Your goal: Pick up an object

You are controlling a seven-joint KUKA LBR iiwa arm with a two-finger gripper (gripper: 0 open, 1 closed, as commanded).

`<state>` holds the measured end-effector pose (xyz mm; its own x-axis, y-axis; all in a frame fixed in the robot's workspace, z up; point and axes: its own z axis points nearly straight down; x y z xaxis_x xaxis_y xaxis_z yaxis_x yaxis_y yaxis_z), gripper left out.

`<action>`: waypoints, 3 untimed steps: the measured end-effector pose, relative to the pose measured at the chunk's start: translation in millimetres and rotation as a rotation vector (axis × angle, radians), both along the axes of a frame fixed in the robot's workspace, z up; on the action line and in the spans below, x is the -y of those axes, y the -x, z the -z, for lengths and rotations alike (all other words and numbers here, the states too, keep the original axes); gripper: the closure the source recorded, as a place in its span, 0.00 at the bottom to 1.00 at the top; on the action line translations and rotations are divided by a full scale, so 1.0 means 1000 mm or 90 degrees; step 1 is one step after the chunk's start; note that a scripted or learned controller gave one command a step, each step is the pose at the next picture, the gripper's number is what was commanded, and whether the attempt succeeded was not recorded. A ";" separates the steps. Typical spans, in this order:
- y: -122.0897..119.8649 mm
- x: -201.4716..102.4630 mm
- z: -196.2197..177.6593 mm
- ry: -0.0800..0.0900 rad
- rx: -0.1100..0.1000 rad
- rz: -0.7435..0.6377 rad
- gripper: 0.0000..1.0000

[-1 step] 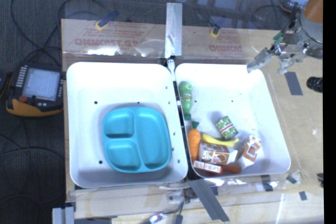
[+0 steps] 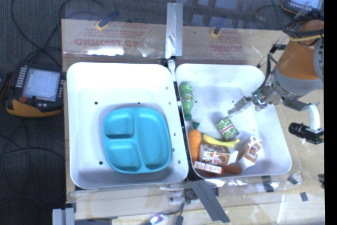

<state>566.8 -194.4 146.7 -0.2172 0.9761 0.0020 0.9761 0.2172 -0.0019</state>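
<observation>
Glossy smooth white plastic bins (image 2: 79, 113); blue plastic divided plate (image 2: 138, 139), satin sheen. Printed carton boxes (image 2: 216, 158), matt. Shiny plastic carrot (image 2: 195, 142) and banana (image 2: 221, 140). Matt brown cardboard (image 2: 126, 39) under clear film.

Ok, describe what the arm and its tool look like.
The arm is grey with a broad orange band above the wrist. Dark cables run along its upper side. The tool is a slim, metallic grey piece that tapers toward its tip, with a small greenish part where it joins the wrist.

Even, bright overhead light; the white bins (image 2: 121, 74) nearly wash out, glare streaks the clear tape (image 2: 174, 34), shadows stay soft, detail slightly grainy.
</observation>
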 end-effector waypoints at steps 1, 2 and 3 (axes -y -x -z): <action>0.011 -0.015 0.026 0.005 0.020 0.048 0.00; 0.021 -0.060 0.057 0.003 0.009 0.089 0.00; 0.084 -0.017 -0.014 0.001 -0.001 0.057 0.00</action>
